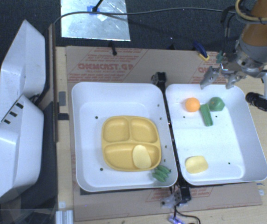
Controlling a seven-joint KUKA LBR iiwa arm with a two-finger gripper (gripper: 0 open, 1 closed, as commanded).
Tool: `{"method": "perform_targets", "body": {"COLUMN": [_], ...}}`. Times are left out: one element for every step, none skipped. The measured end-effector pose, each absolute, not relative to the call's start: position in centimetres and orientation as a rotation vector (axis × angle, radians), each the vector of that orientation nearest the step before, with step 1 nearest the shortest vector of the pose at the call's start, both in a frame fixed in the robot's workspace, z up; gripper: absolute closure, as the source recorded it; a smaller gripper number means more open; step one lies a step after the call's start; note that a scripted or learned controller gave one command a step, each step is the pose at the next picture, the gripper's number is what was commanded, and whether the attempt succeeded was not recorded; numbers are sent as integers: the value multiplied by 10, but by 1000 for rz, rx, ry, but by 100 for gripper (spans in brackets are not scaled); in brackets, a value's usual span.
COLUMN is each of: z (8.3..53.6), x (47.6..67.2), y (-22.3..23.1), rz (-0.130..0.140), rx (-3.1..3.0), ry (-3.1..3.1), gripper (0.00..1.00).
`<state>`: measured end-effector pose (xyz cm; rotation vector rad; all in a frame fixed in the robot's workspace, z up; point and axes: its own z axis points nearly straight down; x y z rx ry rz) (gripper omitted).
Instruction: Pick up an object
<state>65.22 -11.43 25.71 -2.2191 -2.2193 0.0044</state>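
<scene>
My gripper (221, 79) hangs open above the far edge of the right bin (245, 139), its two fingers spread with nothing between them. Just below it in that bin lie an orange ball (192, 104) and a green piece (211, 109) with a round head and a long stem. A pale yellow lump (196, 164) rests near the bin's front. The left bin (84, 125) holds a yellow divided plate (129, 143) with a pale yellow oval piece (141, 157) in its front compartment, and a small green object (161, 173) lies beside the plate's front right corner.
A ridge where the two bins meet (167, 125) runs between them. Cardboard (124, 64) lies under both bins. A shiny metal sheet (95, 13) sits at the back, and white housings (17, 111) stand at the left. Cables trail behind the bench.
</scene>
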Motion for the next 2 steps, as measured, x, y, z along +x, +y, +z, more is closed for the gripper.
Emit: {"method": "perform_targets", "body": {"z": [260,209], "x": [653,652], "y": [-114,-124], "rz": [-1,3], "rx": [-2222,-2220], "ry": [-2223,-2219], "gripper": [0,0]}}
